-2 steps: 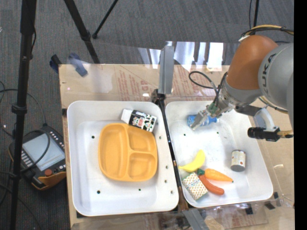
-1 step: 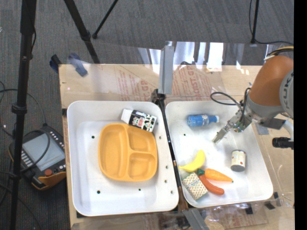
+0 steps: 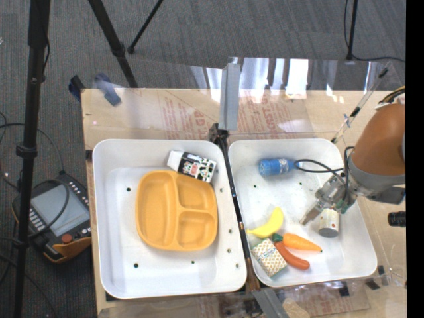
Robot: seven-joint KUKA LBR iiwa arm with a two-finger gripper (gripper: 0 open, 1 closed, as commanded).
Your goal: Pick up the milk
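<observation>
The milk [image 3: 191, 165] is a small carton with black-and-white cow print and a white top. It lies on its side at the back of the left bin [image 3: 112, 177], touching the far rim of an orange divided plate [image 3: 177, 210]. My gripper [image 3: 319, 215] hangs low over the right bin [image 3: 358, 257], near its right side and far from the milk. A small grey cylinder [image 3: 328, 224] lies right beside it.
The right bin holds a blue bottle [image 3: 275, 167] at the back, plus a banana [image 3: 267, 224], a carrot [image 3: 301, 242], a red sausage [image 3: 293, 258] and a patterned box [image 3: 269, 257] at the front. A divider [image 3: 230, 177] separates the bins.
</observation>
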